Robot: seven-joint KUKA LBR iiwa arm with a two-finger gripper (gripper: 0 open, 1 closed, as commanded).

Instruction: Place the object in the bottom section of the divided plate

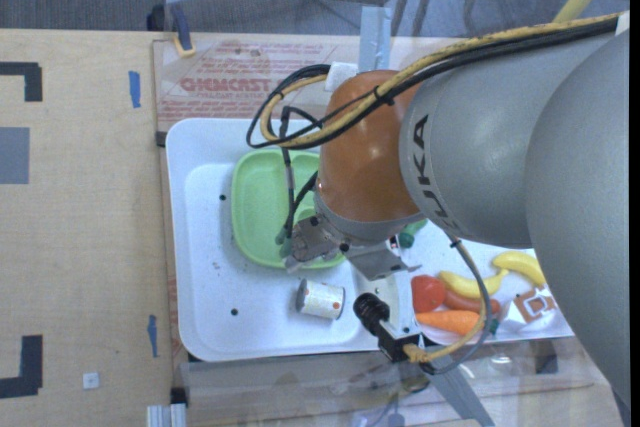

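With the tool [300, 250] low over the green divided plate's [262, 205] near rim, its grip impossible to tell, the small white can [320, 299] lying just beyond risks being missed.

Big smooth grey metal arm casing [530, 145], rounded, glossy highlights seen on top. Black "KUKA" lettering [428, 177] printed down casing edge. Shiny orange dome-shaped band [365, 155] fitted above wrist, grey ring seen beneath it. Bundle of black and yellow cables [480, 45] strung along arm, looped black cable [285, 115] draped over orange part. Dull grey metal gripper hardware [315, 245] mounted below, black connector plug [372, 310] dangled nearby.
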